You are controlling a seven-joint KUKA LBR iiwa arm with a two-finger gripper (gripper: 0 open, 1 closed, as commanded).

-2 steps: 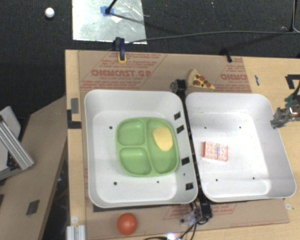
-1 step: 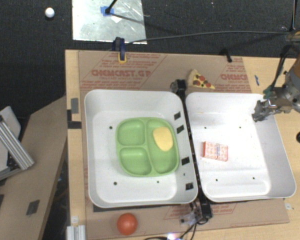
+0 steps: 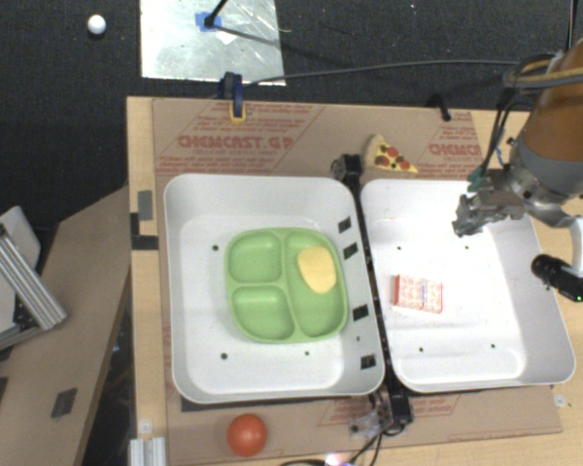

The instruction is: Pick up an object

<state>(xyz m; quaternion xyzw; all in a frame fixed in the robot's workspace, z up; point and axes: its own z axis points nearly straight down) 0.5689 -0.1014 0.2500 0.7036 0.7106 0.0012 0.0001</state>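
Camera view, L to R. Red ball (image 3: 246, 434) on bench edge, in front of left bin (image 3: 189, 260). Left bin: green divided tray (image 3: 272, 309) w/ yellow piece (image 3: 317, 270) in its right compartment. Pizza-slice toy (image 3: 391, 155) on bench just behind the bins' seam. Right bin (image 3: 525, 328): pink-white packet (image 3: 417, 294) lying flat, left of centre. Gripper (image 3: 469, 216) over right bin's rear part, apart from packet, nothing seen in it; how far open, can't tell.

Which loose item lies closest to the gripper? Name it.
The pink-and-white packet in the right bin, below the gripper; the yellow piece sits in the green tray.
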